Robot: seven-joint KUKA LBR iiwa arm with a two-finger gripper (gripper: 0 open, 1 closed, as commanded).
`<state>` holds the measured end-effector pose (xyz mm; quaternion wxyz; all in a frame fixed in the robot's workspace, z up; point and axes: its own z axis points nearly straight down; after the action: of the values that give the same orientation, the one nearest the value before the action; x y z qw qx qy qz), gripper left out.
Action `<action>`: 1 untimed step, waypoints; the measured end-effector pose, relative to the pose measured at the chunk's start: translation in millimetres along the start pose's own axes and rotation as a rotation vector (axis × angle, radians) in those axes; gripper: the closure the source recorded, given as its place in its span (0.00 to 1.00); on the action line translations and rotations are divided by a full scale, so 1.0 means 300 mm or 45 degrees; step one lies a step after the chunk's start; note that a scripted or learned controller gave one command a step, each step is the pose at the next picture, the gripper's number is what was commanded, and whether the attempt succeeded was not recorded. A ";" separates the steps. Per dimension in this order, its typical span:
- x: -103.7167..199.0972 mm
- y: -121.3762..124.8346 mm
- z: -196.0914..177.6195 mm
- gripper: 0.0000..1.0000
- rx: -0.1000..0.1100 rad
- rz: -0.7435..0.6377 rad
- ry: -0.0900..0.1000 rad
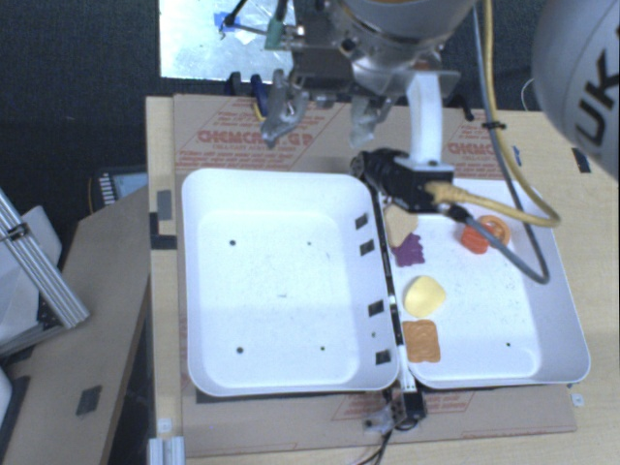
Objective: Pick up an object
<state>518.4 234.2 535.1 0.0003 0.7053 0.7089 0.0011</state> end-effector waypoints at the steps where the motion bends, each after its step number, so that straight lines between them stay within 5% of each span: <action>1: 0.000 0.000 0.000 0.00 0.000 0.000 0.000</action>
<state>518.4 234.2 535.1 0.0003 0.7053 0.7089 0.0011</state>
